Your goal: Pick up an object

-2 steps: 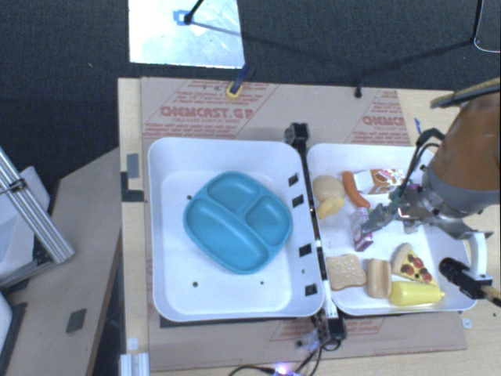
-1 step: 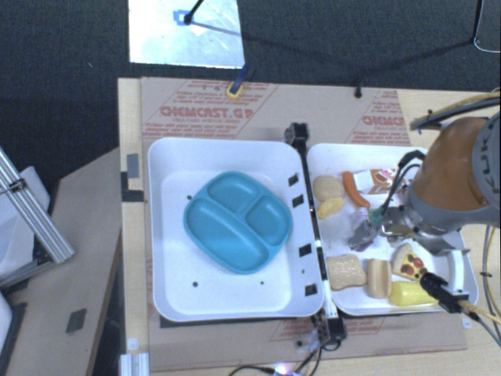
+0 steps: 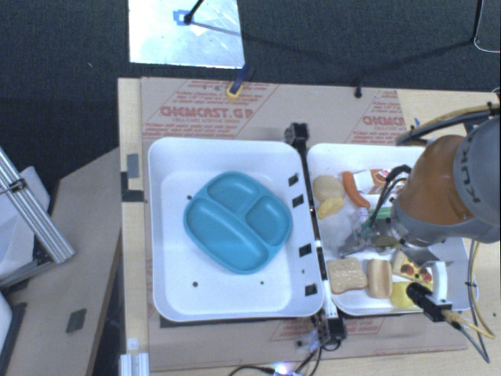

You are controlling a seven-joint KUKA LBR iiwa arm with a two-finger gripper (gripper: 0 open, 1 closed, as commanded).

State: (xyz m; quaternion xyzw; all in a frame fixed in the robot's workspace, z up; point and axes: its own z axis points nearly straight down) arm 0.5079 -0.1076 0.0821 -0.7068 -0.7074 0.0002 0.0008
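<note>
Bench: tan board (image 3: 94,210) carrying two shallow white bins side by side, dark carpet-like floor behind it at 12 o'clock.
Protective sheet: pale card (image 3: 211,108) under the bins, printed in red; "CHEMCAST" reads clearly, the smaller lines are too blurred to read.
Left bin: white bin (image 3: 172,288) holding a blue divided plate (image 3: 237,221) with three compartments, lying tilted near the bin's middle.
Right bin: white bin (image 3: 329,157) holding toy food, its 3 o'clock half covered by the arm.
Arm: grey arm with an orange band (image 3: 434,182), reaching in from 3 o'clock over the right bin.
Gripper: gripper (image 3: 358,240) low over the middle of the right bin, pointing toward 9 o'clock; I cannot tell how its jaws stand, nor whether anything is between them.
Task objects, upper part: tan bun (image 3: 328,186) with a yellow piece (image 3: 331,206) just below it, and a red sausage (image 3: 355,189) just beside the bun at 3 o'clock.
Task objects, lower part: toast slice (image 3: 346,275) at 6 o'clock from the gripper, a bread roll (image 3: 380,278) touching its 3 o'clock side, a yellow item (image 3: 404,294) beyond that.
Background: shiny silver square (image 3: 186,22) on the floor at 12 o'clock, metal frame (image 3: 27,210) at 9 o'clock.
Clip: small yellow and blue piece (image 3: 236,87) on the card's far edge.
</note>
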